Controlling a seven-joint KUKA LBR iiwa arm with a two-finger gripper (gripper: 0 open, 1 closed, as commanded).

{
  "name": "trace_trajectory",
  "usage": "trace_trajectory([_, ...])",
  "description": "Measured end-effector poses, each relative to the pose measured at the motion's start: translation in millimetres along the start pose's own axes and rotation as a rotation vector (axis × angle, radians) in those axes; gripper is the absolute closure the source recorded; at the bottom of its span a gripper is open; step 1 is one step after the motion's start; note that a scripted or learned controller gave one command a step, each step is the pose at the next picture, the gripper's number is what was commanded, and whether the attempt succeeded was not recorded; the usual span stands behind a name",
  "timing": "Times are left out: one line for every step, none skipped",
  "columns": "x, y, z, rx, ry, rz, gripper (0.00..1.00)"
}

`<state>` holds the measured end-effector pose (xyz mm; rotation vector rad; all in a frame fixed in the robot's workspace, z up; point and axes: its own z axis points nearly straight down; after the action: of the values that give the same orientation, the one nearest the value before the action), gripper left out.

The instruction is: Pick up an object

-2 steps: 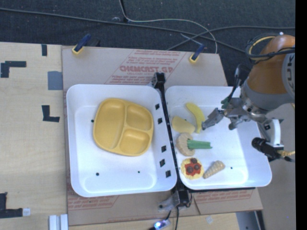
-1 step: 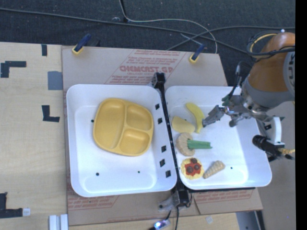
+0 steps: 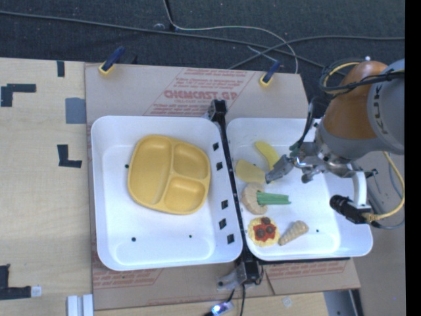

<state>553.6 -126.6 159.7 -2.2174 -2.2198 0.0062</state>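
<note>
gripper (image 3: pixel 276 172) low in right bin (image 3: pixel 329 242), beside yellow food pieces (image 3: pixel 250 171), positioned for pick; claw state cannot tell.

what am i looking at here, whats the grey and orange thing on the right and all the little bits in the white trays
The grey and orange thing is a robot arm. It reaches in from the right, and its two-finger gripper sits low over the right bin. The one camera is fixed above the bench and looks down at a slant.

Two shallow white bins sit side by side. The left bin holds a yellow divided plate. The right bin holds small toy foods: a yellow banana-like piece, a pale yellow piece, a round tan piece with a green stick across it, a small pizza and a cone.

I cannot see anything between the fingers, so nothing appears picked up yet.
</note>
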Motion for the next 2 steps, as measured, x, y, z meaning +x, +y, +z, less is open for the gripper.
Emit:
trace_trajectory([-3.4, -2.2, 44.2, 0.0, 0.0, 0.001, 0.0])
trace_trajectory([-3.3, -1.5, 75.1, -0.006, -0.001, 0.001, 0.0])
